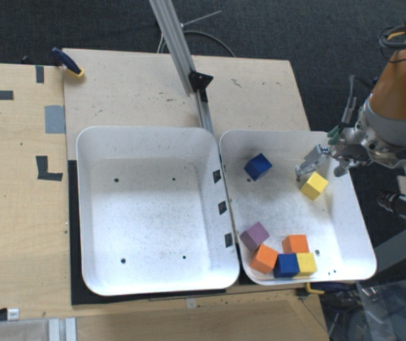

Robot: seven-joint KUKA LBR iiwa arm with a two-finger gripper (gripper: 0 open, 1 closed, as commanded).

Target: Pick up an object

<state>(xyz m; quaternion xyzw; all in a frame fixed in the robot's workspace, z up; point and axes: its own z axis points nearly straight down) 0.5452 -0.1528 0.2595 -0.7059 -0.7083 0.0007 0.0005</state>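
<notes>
- Hovering over the right bin, the end effector sits just above a yellow cube; I cannot tell whether it grips the cube.
- Lying apart, a blue cube offers clear access.
- Clustering at the bin's near wall, five other blocks look harder to approach.
- No readable labels or writing.

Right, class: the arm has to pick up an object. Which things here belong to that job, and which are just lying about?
Belongs to the job:
gripper
yellow block by the gripper
blue block
purple block
two orange blocks
right bin

Just lying about:
left bin
blue-and-yellow clamp
grey tape patch
</notes>
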